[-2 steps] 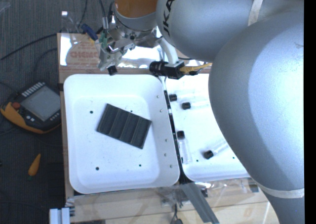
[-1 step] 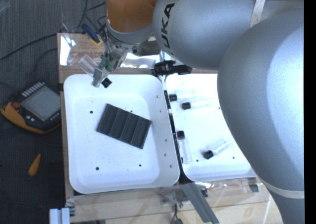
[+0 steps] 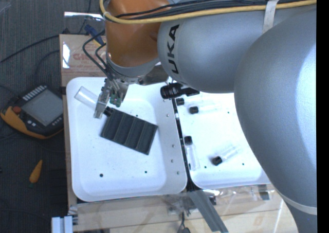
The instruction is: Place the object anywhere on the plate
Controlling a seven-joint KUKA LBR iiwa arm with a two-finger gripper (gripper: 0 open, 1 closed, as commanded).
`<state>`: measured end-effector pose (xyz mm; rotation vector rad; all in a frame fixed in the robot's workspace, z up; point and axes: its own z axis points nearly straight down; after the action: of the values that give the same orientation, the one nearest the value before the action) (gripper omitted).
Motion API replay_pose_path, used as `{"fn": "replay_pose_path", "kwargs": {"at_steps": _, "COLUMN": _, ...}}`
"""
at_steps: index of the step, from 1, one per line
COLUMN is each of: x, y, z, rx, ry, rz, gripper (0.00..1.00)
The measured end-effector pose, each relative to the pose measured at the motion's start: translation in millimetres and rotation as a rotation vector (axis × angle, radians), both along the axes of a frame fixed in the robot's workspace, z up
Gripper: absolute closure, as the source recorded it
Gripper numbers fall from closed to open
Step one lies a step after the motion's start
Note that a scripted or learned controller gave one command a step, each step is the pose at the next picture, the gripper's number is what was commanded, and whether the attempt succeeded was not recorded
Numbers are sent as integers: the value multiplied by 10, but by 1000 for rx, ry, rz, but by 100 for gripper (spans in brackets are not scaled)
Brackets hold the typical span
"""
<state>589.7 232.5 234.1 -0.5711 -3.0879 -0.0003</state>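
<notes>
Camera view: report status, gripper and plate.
Gripper low over left bin, at clear tube. Dark ribbed plate beside it, bare. Nothing blocking the plate.

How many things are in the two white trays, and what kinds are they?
Black ribbed plate: 1, in the left tray.
Clear tubes with black caps: 4. One is in the left tray by the pincer; three are in the right tray.
Total: 5 things.

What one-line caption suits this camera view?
Pincer over left bin, by a clear tube and dark ridged plate.
</notes>
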Motion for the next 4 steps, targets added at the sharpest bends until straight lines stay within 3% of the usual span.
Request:
{"fn": "replay_pose_path", "kwargs": {"at_steps": 1, "x": -415, "y": 7, "z": -650, "rx": 0, "ry": 2, "rz": -107, "gripper": 100}}
{"fn": "replay_pose_path", "kwargs": {"at_steps": 2, "x": -275, "y": 8, "z": 222, "rx": 0, "ry": -3, "rz": 9, "gripper": 100}}
{"fn": "replay_pose_path", "kwargs": {"at_steps": 3, "x": -1046, "y": 13, "z": -6, "rx": -1, "ry": 2, "rz": -134, "gripper": 100}}
{"fn": "replay_pose_path", "kwargs": {"at_steps": 4, "x": -802, "y": 5, "z": 964, "rx": -1, "ry": -4, "rz": 147, "gripper": 100}}
